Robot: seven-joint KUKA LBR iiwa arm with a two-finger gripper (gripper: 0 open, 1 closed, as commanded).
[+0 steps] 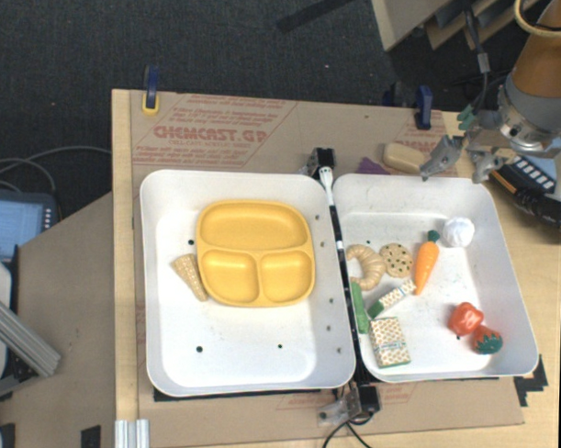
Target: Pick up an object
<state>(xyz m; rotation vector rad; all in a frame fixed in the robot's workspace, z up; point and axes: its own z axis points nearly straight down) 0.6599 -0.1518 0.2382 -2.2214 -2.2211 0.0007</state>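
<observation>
My gripper (457, 163) hangs above the far rim of the right bin (508, 272), its fingers spread apart with nothing between them. Below it in that bin lie a white ball (458, 232), an orange carrot (426, 263), a cookie (395, 259), a pale croissant (364, 265), a red strawberry (466, 319) with a green piece (486, 342) beside it, and a small patterned box (389, 342). The gripper touches none of them.
The left bin (158, 306) holds a yellow divided plate (256, 252) and a waffle cone (191, 275). A beige block (403, 158) and a purple scrap (370, 166) lie on the cardboard behind the right bin, just left of the gripper. A green stick (358, 308) lies along the right bin's left wall.
</observation>
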